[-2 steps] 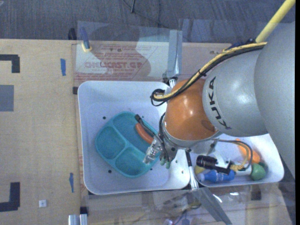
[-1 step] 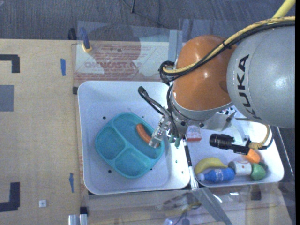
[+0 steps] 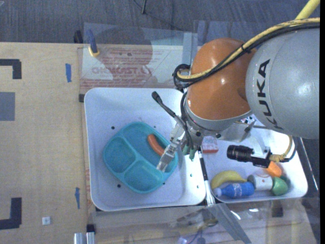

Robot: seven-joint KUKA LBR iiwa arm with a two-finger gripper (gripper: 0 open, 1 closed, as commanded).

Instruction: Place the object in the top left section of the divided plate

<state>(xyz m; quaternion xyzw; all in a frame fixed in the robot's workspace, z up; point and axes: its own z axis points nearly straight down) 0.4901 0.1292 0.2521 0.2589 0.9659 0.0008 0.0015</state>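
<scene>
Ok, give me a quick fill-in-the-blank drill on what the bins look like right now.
1. The teal divided plate lies in the ____ bin.
2. The thing lying in the plate's upper right section, beside the hand, is coloured ____.
3. The banana lies in the ____ bin.
4. Just below the banana lies a ____ bottle.

Missing words: left; orange; right; blue
</scene>
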